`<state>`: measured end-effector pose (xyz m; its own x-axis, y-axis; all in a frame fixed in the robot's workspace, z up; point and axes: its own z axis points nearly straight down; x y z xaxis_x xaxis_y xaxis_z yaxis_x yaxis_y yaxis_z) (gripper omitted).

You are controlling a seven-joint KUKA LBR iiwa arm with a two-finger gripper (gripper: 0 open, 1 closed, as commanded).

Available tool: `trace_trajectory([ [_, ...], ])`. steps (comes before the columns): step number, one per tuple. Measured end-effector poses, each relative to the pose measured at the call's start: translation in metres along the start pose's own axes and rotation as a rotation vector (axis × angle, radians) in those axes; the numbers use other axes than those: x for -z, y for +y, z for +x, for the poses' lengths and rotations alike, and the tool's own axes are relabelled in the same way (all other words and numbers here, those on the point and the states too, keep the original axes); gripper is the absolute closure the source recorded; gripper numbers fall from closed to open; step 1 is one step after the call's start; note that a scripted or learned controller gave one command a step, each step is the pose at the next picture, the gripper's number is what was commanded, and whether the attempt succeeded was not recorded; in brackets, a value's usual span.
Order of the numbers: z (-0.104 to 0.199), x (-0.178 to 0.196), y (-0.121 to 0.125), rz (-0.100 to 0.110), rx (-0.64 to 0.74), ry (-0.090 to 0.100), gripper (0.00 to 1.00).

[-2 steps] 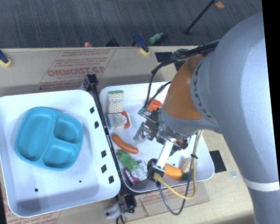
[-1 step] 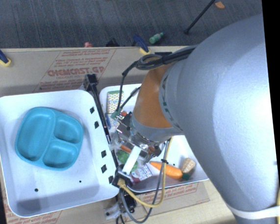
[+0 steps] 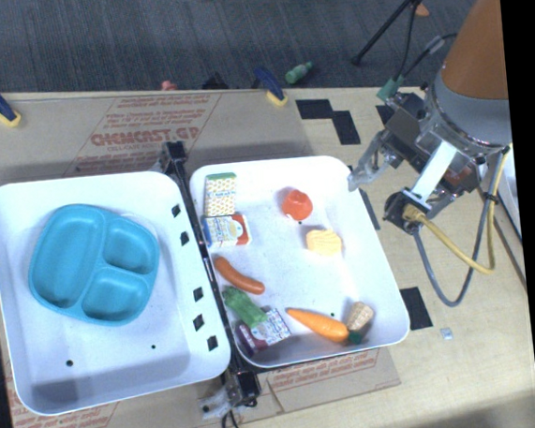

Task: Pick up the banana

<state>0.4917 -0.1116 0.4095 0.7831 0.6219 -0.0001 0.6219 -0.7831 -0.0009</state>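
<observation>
The end effector [image 3: 365, 173] hangs over the right rim of the right bin [image 3: 372, 273], at that bin's upper right corner, carried by the grey arm with its orange band [image 3: 479, 42]. Whether its fingers are spread or pressed together cannot be told at this angle; nothing shows between them. A yellow cable [image 3: 459, 248] loops down from the wrist over the worktop [image 3: 470, 358].

Inside the right bin, the nearest thing is a red tomato [image 3: 296, 204], then a pale yellow piece [image 3: 324, 242] just below it, which may be the banana, though its shape is too blurred to be sure. Further left lie a small carton [image 3: 219, 194] and a sausage [image 3: 238, 274]; along the near edge rests a carrot [image 3: 318, 323].

The left bin [image 3: 19, 373] holds a blue divided plate [image 3: 93, 263].
</observation>
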Motion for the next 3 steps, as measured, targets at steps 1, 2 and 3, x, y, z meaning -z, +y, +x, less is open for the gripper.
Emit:
trace_trajectory([
  [1,-0.019,0.041,0.057,0.002,-0.007,-0.001,0.0],
  [2,-0.026,-0.165,0.027,0.006,0.005,-0.002,0.0],
  [3,-0.061,-0.165,0.074,0.003,-0.131,-0.002,0.0],
])
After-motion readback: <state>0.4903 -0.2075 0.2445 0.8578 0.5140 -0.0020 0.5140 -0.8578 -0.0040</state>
